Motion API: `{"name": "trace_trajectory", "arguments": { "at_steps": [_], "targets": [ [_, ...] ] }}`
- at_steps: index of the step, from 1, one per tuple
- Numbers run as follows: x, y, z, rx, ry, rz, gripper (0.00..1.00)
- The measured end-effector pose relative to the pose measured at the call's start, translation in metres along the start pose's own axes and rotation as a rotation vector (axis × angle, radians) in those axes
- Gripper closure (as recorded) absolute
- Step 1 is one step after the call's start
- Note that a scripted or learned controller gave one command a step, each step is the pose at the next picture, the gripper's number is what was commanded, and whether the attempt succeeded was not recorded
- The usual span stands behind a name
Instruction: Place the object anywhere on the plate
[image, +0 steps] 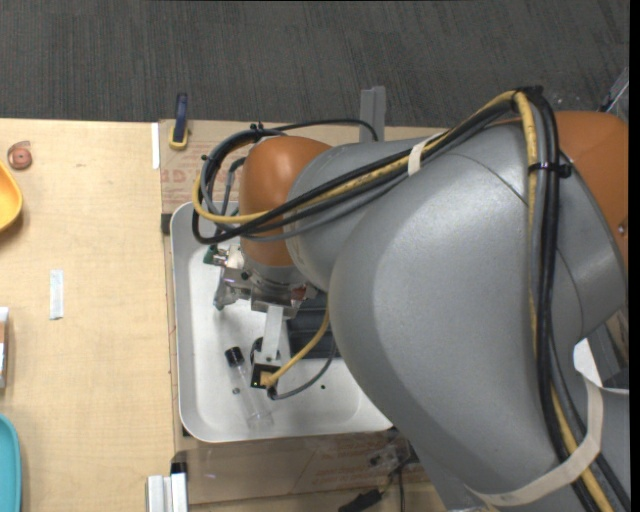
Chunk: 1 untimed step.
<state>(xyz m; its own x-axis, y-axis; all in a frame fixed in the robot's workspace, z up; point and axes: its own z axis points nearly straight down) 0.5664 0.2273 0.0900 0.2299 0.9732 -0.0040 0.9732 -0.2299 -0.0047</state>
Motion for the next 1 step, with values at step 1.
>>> {"name": "trace_trajectory", "arguments": {
  "at_steps": [1],
  "targets": [
    [0.0036,0.0151,-0.0925,-0.002,0.000,0.558,0.00]
  ]
}}
